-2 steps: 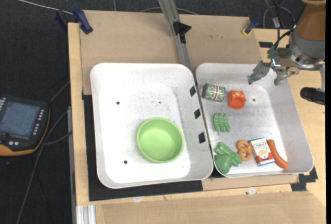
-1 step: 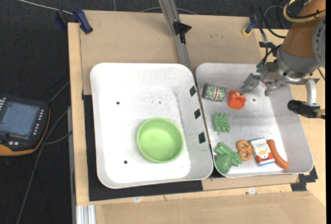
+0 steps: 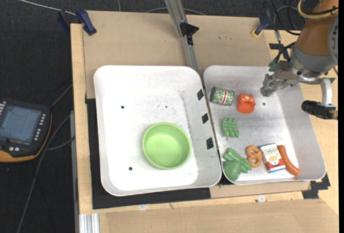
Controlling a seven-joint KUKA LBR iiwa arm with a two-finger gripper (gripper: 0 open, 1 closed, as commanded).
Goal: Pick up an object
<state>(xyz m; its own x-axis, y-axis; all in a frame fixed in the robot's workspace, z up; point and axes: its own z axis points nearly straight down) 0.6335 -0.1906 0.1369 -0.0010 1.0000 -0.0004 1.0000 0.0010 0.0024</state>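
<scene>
The right bin (image 3: 301, 129) holds several small toys: a green-and-white can (image 3: 222, 96) on its side, a red pepper-like piece (image 3: 245, 104), a small green ridged piece (image 3: 231, 127), a green leafy toy (image 3: 235, 163), a pretzel (image 3: 252, 155), a white-and-orange carton (image 3: 272, 157) and an orange carrot-like stick (image 3: 291, 163). My gripper (image 3: 269, 88) hangs over the bin's far right part, a little right of the red piece, with nothing seen between its fingers. Its tips are dark and small.
The left bin (image 3: 118, 119) holds a light green bowl (image 3: 166, 145). A metal pole (image 3: 174, 0) slants down to the bins' shared far edge. Blue clamps (image 3: 86, 21) sit at the bench's far corners. A teach pendant (image 3: 21, 128) lies off the bench at left.
</scene>
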